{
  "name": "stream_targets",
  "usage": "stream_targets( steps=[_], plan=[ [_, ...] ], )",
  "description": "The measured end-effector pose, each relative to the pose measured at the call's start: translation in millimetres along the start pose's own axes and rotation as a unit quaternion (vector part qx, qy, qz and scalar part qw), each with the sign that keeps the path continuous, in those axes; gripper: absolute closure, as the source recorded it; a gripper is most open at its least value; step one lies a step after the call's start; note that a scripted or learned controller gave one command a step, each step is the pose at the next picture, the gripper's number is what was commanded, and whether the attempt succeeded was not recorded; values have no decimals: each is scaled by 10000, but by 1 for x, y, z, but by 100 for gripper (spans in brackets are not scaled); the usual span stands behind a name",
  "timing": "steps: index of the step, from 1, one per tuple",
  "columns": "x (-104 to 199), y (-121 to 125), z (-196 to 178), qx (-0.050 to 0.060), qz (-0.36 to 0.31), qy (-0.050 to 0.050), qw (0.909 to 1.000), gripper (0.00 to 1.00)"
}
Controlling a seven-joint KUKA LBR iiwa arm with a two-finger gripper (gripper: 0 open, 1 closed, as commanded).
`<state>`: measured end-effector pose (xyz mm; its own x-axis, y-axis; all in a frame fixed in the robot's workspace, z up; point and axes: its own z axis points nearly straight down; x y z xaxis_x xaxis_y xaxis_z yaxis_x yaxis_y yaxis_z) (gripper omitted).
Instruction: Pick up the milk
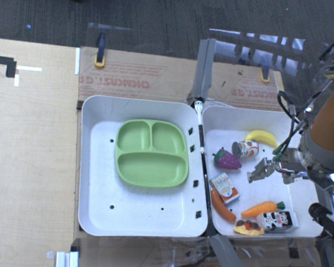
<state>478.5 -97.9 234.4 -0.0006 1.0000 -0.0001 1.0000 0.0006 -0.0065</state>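
- Where the arm (330, 124) reaches in from the right, its hand (261, 169) hangs over the middle of the right bin (215, 114), fingers spread apart and nothing between them.
- The milk (279, 221), a small carton with black cow patches, lies on its side in the near right corner of that bin, well apart from the hand.
- A carrot (259, 208) lies just above the milk, touching or nearly touching it.
- A pizza slice (248, 227) sits to the left of the milk, at the bin's near edge.
- A juice box (225, 187) with an orange front lies left of the hand, and a hot dog (223, 206) slants just below it.
- Purple grapes (227, 159) sit near the bin's left wall, with a can (246, 148) on its side just to their right.
- A banana (261, 136) lies behind the can, toward the far wall.
- The left bin (88, 169) holds a green plate (152, 152) with three compartments, set toward its far half.
- Both bins rest side by side on the desk (26, 147), with brown cardboard (143, 75) showing behind them.
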Motion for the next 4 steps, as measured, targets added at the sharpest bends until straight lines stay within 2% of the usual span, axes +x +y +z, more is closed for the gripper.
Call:
stream_targets(
  steps=[1,2,3,4],
  plan=[
    [-44,7,-59,-15,-337,-6,9994,0],
    [-21,51,6,2,-401,0,9992,0],
    [-46,53,-136,-10,396,-13,9992,0],
    [-45,84,-35,4,-247,-3,9997,0]
  ],
)
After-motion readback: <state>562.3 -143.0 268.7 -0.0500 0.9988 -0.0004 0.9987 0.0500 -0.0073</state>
